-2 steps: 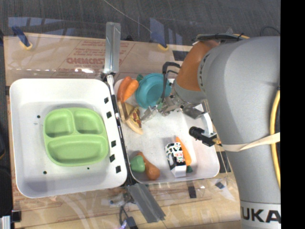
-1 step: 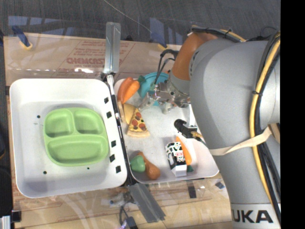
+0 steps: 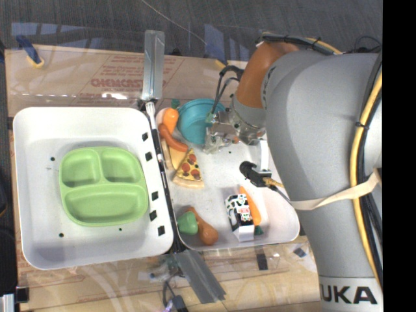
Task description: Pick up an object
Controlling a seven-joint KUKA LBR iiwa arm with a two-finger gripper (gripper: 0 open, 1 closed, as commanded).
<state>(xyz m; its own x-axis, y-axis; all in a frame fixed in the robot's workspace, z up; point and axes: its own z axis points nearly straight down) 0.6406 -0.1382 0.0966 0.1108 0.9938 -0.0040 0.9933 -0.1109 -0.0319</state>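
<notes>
The right bin (image 3: 218,174) holds several toy foods. A teal bowl (image 3: 195,119) sits at its far end, with an orange carrot-like piece (image 3: 169,123) to its left. A pizza slice (image 3: 188,169) lies in the middle. At the near end are a green pepper (image 3: 188,223) with a brown piece (image 3: 206,233), a black-and-white milk carton (image 3: 240,214) and an orange carrot (image 3: 252,210) beside it. My gripper (image 3: 218,135) hangs low at the bowl's right rim, under the orange wrist band. Nothing shows between its fingers.
The left bin (image 3: 39,148) holds a green divided plate (image 3: 103,186). A black divider (image 3: 156,174) separates the two bins. The grey arm (image 3: 318,135) covers the right bin's right side. A metal bar (image 3: 153,64) stands beyond the bins.
</notes>
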